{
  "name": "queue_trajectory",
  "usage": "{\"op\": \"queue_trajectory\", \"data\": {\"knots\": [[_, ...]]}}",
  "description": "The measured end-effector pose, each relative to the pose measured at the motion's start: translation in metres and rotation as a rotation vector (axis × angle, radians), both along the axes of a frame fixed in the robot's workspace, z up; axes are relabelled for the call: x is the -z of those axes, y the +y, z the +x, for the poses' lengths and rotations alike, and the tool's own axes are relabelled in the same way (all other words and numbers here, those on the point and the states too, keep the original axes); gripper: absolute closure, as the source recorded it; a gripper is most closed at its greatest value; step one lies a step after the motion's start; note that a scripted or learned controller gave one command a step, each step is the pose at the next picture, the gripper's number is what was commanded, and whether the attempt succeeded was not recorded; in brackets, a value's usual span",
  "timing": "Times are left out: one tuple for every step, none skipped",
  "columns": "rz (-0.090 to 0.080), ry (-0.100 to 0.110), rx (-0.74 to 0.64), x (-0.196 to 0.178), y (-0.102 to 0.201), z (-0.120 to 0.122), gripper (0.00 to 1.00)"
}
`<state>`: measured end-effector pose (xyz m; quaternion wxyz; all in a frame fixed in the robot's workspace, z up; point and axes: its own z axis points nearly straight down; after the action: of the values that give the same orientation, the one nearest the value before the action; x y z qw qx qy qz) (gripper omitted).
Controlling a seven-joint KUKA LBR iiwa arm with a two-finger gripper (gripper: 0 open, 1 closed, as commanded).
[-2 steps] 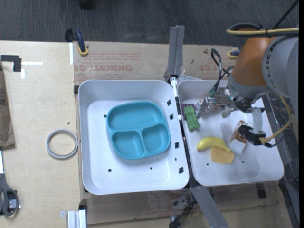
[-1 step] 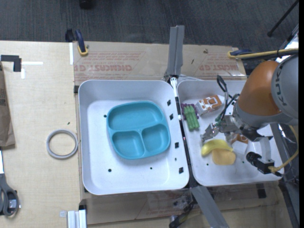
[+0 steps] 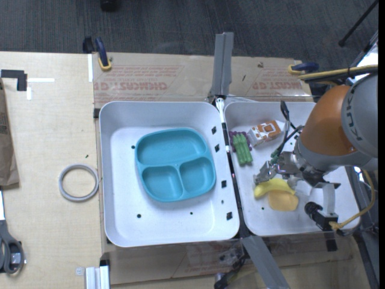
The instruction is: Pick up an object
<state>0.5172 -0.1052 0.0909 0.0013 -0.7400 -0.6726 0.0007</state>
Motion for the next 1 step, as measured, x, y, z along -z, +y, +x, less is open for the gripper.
{"op": "queue_trajectory", "data": {"knots": [[0.000, 0.001, 0.004, -0.0086, -0.0011, 0.0002, 1.00]]}}
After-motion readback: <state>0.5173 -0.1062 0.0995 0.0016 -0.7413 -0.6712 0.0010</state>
